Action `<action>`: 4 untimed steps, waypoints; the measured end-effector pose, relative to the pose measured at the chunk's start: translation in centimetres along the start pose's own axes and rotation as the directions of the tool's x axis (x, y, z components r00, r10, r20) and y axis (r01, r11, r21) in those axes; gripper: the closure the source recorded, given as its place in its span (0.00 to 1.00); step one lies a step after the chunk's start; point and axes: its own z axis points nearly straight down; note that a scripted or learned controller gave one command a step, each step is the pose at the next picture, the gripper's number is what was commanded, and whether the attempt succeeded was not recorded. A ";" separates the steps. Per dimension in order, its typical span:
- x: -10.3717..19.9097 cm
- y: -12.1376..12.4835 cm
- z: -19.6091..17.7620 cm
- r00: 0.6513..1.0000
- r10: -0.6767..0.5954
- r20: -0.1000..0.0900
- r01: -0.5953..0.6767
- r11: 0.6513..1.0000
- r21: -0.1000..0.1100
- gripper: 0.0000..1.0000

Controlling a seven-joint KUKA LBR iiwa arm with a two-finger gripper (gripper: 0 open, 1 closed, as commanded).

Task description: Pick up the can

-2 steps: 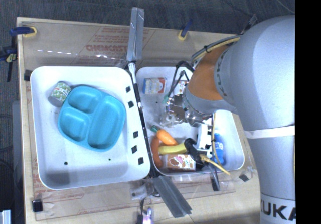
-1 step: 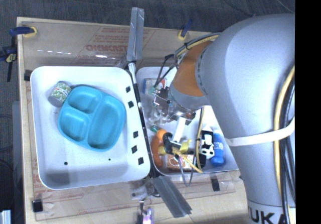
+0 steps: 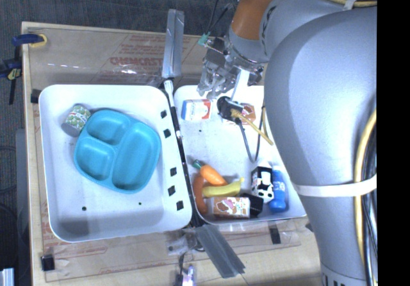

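The can (image 3: 76, 118), small with a grey and green label, lies in the far left corner of the left bin (image 3: 102, 224), touching the rim of a blue divided plate (image 3: 118, 149). My gripper (image 3: 211, 86) hangs over the far edge of the right bin (image 3: 211, 143), just above a small red, white and blue carton (image 3: 195, 110). It is far to the right of the can, across the divider between the bins. The grey arm with its orange band (image 3: 256, 15) covers much of the right bin.
At the near end of the right bin lie a carrot (image 3: 211, 174), a banana (image 3: 224, 190), a brown box (image 3: 230, 207), a cow-patterned item (image 3: 261, 183) and a blue bottle (image 3: 278, 193). A grey bar (image 3: 172, 44) stands behind the divider.
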 end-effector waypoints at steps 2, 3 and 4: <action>5.1 -10.5 -5.0 0.999 -0.032 0.002 0.032 0.999 0.002 1.00; 5.3 -10.6 -5.8 0.999 -0.044 0.005 0.044 0.999 0.009 1.00; 5.9 -10.6 -10.7 0.995 0.099 0.002 -0.099 0.995 0.001 1.00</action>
